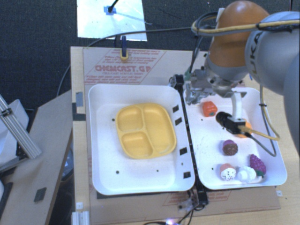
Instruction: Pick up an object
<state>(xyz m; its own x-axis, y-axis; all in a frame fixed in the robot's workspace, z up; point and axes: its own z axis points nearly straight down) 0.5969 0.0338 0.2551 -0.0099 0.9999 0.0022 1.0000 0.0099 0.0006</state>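
Orange plastic block (209, 108) lies near the right white bin's (274, 172) far edge, just beside the grey arm's gripper (199, 96); whether that claw is open or closed cannot be told. A yellow three-compartment plastic tray (145, 129) sits mid left white bin (105, 172).

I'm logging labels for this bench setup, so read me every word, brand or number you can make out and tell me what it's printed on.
"CHEMCAST GP" in red, on the brown paper-faced sheet under the two white bins.
Smaller red lines above and below that word on the same sheet: too small to read.
"KU", partly cut off, on the grey arm.
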